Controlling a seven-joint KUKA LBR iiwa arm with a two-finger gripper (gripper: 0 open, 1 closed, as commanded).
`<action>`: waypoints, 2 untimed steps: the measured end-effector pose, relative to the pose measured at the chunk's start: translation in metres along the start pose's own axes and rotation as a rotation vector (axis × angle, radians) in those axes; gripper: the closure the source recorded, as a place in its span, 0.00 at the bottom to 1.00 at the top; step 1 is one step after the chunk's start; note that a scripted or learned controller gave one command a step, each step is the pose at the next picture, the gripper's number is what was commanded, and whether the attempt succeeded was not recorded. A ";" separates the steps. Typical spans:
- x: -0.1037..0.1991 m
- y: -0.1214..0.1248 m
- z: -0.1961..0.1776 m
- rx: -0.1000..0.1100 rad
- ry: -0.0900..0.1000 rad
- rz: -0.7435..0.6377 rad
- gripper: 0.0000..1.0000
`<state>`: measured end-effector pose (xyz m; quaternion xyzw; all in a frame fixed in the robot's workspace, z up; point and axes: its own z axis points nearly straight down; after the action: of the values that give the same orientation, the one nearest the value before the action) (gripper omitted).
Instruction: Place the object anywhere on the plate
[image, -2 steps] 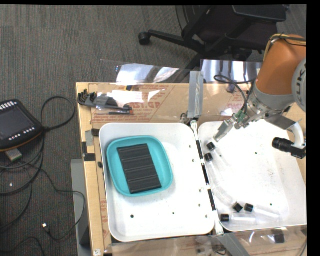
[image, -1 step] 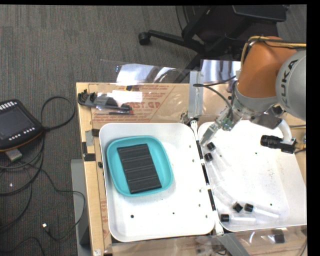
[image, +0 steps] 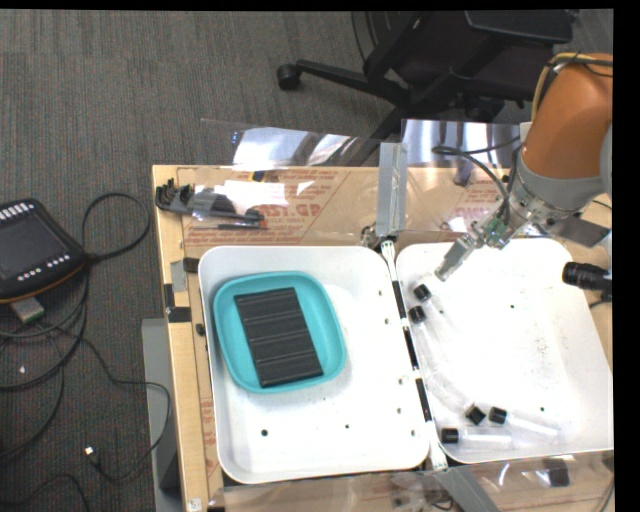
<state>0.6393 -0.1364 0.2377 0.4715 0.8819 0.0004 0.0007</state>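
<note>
Teal plate (image: 335, 345) in the left bin (image: 300, 450) already carries the dark ribbed block (image: 278, 336), long axis running near-to-far, well to the left of the claw (image: 452, 262), whose state I cannot tell, above the right bin (image: 560, 400).

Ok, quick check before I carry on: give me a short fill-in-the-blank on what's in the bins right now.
1. The teal plate sits in the ____ white bin.
2. The thing lying on the plate is a dark ribbed block, whose colour is ____.
3. The hand is above the ____ white bin, near its far left corner.
4. The band on the arm is ____.

Missing words: left; black; right; orange
</note>
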 end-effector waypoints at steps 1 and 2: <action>-0.056 -0.031 0.008 0.001 0.001 -0.056 0.00; -0.064 -0.036 0.019 0.001 0.001 -0.218 0.00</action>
<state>0.6449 -0.2097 0.2190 0.3728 0.9279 0.0004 -0.0001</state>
